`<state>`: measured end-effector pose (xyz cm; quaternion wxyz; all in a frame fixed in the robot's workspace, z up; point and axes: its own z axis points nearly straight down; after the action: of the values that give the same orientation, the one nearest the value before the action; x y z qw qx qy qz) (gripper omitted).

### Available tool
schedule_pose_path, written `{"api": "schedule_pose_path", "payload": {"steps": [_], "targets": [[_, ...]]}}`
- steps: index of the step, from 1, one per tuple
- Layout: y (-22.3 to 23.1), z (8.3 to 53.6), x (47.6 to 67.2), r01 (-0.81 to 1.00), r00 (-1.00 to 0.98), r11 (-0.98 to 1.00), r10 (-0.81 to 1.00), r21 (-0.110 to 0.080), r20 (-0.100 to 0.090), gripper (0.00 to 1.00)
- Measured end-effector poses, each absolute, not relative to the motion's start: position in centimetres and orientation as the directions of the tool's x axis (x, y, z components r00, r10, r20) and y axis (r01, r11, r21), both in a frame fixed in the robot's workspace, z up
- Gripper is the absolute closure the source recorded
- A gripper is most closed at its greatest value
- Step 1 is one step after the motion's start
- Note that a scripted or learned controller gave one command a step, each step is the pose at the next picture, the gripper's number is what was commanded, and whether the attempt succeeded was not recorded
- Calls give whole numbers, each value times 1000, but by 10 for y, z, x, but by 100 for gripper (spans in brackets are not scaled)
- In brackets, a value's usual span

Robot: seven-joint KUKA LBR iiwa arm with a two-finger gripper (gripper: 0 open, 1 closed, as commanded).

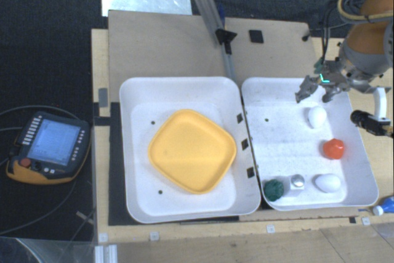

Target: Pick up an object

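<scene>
Two-finger gripper (319, 94) fingers were spread apart, gripping nothing; small white egg-shaped object (316, 116) lay just below them, round orange-red ball (333, 148) farther below.

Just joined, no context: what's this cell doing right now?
Pick attempt underway. The gripper hangs open over the right bin, above and just left of a white egg-shaped object, holding nothing. Also in that bin: a red object, another white one, a small silver piece and a green object. The left bin holds a yellow plate.
</scene>
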<state>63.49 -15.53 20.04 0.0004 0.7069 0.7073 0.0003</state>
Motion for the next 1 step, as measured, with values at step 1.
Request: {"api": "schedule_pose_path", "payload": {"steps": [1], "targets": [[-155,200,635,1000,-1,1,1000,1,0,0]]}}
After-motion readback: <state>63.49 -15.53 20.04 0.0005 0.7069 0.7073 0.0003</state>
